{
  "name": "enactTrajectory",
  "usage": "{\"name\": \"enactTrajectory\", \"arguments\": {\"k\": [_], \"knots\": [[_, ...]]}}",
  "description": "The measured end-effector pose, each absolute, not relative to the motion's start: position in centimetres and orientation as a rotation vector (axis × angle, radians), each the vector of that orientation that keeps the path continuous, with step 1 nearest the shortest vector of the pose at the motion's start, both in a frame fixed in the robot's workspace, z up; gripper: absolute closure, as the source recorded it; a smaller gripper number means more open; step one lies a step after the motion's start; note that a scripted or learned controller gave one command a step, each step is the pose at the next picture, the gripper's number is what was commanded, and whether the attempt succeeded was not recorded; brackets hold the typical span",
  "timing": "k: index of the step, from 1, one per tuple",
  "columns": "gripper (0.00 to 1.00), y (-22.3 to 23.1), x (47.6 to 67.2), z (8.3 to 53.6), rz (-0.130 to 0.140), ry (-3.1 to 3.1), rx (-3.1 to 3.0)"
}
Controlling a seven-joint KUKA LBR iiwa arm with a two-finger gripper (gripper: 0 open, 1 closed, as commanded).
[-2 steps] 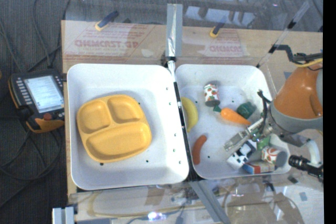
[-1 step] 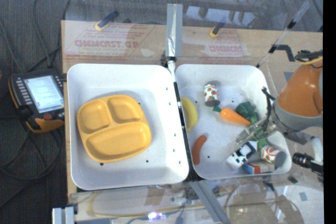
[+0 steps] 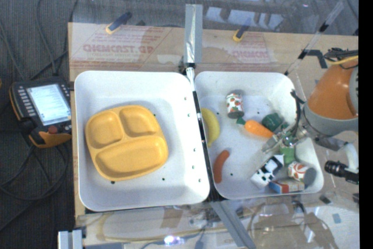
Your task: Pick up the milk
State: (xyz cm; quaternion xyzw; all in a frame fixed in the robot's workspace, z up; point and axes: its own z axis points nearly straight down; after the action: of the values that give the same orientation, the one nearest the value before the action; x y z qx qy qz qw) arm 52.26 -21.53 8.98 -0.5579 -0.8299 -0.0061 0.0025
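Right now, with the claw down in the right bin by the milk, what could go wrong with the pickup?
1. The black-and-white cow-patterned milk carton lies tilted and crowded by a red-and-white can and a small red-and-blue box, so the claw may catch a neighbour instead.
2. The carton sits near the right bin's front wall, so a push could wedge it there.

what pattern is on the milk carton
Black and white cow-like patches on the milk carton, seen in the camera view, lying in the right bin.

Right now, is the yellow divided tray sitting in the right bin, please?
No, the yellow divided tray lies in the left bin.
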Motion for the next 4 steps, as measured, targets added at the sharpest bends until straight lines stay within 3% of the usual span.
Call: {"name": "enactTrajectory", "arguments": {"k": [1,2,3,4], "knots": [[0.00,-21.0,52.6,8.9,-0.026,-2.615,-1.741],[0.00,-17.4,48.9,11.8,0.002,-2.449,-1.959],[0.00,-18.2,49.2,8.9,-0.019,-2.460,-1.966],[0.00,-18.2,49.0,9.0,-0.004,-2.580,-1.821]]}}
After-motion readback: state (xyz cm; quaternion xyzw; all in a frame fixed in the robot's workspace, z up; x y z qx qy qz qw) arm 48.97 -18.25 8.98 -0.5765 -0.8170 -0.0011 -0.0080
